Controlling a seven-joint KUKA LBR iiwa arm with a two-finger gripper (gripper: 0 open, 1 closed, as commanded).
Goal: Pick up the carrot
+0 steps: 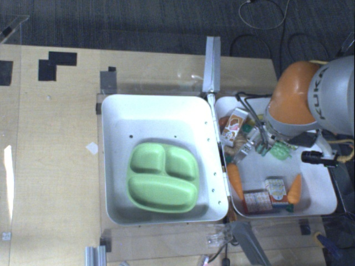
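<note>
Arm (310,96) comes in from the right edge, wrist bent down over the upper part of the right bin (327,204). Gripper (249,146) sits low near the bin's upper left, grip state: can't tell. Carrot (235,182) lies along the bin's left wall, below the gripper, apart from it. Second carrot (294,189) lower right.

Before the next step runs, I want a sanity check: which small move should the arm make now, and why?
Probably shift the gripper toward the view's bottom, over the carrot along the right bin's left wall. It sits above the snack packet, short of that carrot.
</note>
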